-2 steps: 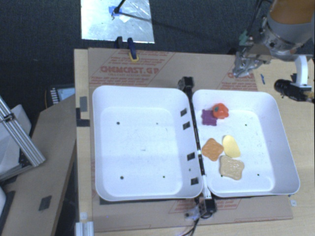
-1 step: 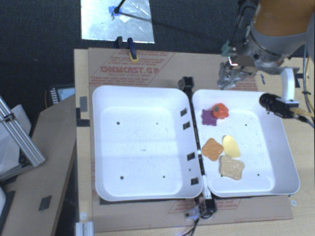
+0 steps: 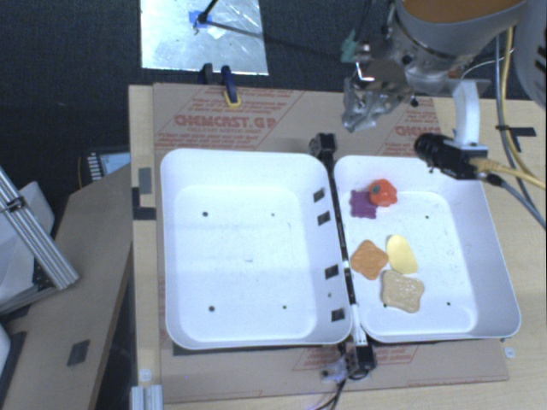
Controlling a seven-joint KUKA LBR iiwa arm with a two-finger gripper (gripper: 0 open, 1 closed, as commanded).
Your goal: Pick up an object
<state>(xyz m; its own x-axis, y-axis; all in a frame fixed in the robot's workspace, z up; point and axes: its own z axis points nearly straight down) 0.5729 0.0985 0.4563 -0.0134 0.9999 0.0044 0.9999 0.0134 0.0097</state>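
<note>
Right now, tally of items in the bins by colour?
Red-orange: 1, round piece
Purple: 1, flat piece
Orange: 1, flat piece
Yellow: 1, oval piece
Tan: 1, toast-like piece
Total: 5, all in the right bin.

A flat brown cardboard sheet printed with red lettering [image 3: 248, 114] covers the pale wooden surface [image 3: 85, 314]. Beyond the sheet's far edge, dark blue-black carpeted floor [image 3: 68, 49] fills the background, and a shiny square metal plate [image 3: 203, 24] lies on it, catching bright light. Left of the sheet, a ribbed silver aluminium rail [image 3: 34, 237] slants across the surface's corner. A blue and yellow clamp [image 3: 229, 88] grips the sheet's far edge.
</note>
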